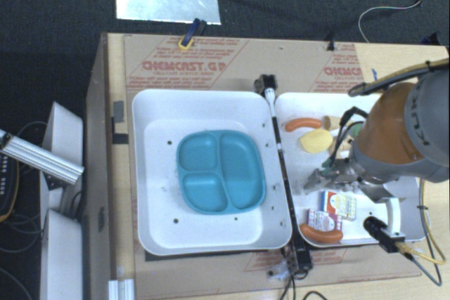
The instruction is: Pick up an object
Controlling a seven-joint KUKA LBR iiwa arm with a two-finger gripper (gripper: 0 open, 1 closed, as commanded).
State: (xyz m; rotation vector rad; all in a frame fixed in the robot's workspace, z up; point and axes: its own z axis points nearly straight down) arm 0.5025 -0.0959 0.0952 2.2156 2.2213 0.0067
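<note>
Objects to pick from lie in the right bin [292,161], close around my gripper [322,180].

Well away from the gripper toward the view's left, the left bin [155,151] holds a blue divided plate [220,171] lying flat in its middle, with three compartments facing up. The two bins' rims meet in a line between that plate and the gripper, nearer to the gripper.

The gripper hangs over the right bin's left half, pointing toward the bins' shared edge. The slanted view does not show whether it is spread or pressed together, so I cannot tell, nor can I tell whether it touches the bin floor.

Just beyond the gripper, toward the view's top, rests a yellow lump [316,142], rounded and pale. Further up, near the bin's far wall, an upper sausage [302,124] lies lengthwise across the view, orange-red.

On the near side of the gripper, toward the view's bottom, a red-and-white packet [322,220] sits with a lower sausage [321,235] touching its bottom edge, close to the bin's near wall. A small carton [343,205] with printed faces lies just beside the packet, slightly to the right of the gripper and partly under my wrist.

To the right of the gripper my arm [415,144] rises out of the bin, its orange band [387,126] covering the bin's right half.
</note>
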